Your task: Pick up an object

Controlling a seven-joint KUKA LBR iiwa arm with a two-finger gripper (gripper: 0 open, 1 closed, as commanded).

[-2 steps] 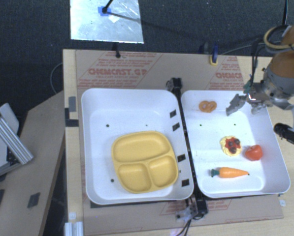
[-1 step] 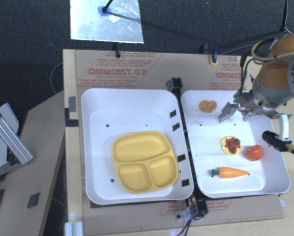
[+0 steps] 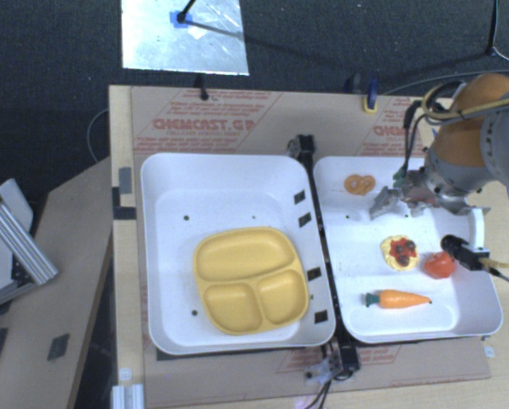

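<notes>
The right bin [image 3: 467, 322] holds several toy foods: a brown pretzel [image 3: 359, 184] at the back left, a small pizza piece [image 3: 399, 252] in the middle, a red tomato [image 3: 439, 265] right of it, and an orange carrot [image 3: 396, 298] near the front. My gripper [image 3: 392, 209] hangs over the back of this bin, just right of the pretzel and above the pizza piece. It is open, its two grey fingers are spread, and nothing sits between them. A black part of the arm [image 3: 464, 252] lies close beside the tomato.
The left bin [image 3: 164, 220] holds a yellow divided plate [image 3: 250, 278]. A black divider [image 3: 315, 228] runs between the bins. Cables [image 3: 425, 113] trail behind the arm at the back right. A silver sheet [image 3: 184, 24] lies on the floor beyond the bench.
</notes>
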